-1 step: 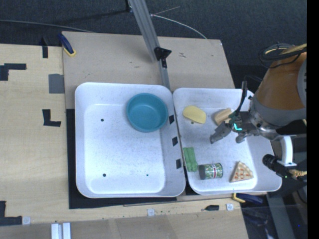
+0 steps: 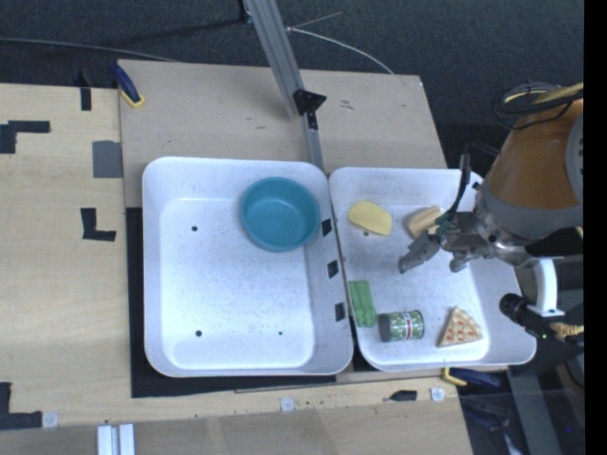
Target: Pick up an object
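Note:
My gripper (image 2: 437, 259) hangs over the middle of the right bin (image 2: 503, 349), open, with one finger (image 2: 414, 257) to the left and the other to the right and nothing between them. A tan bread-like piece (image 2: 422, 221) lies just behind it, partly under the wrist. Left of that piece is a yellow lump (image 2: 370, 218). Toward the front lie a green flat piece (image 2: 361, 302), a small can (image 2: 402, 326) on its side and a pizza slice (image 2: 460, 328).
The left bin (image 2: 180, 282) holds a blue bowl (image 2: 279, 213) at its back right. A grey metal pole (image 2: 275, 41) slants down to the seam between the bins. The orange-banded arm (image 2: 536, 173) covers the right bin's back right.

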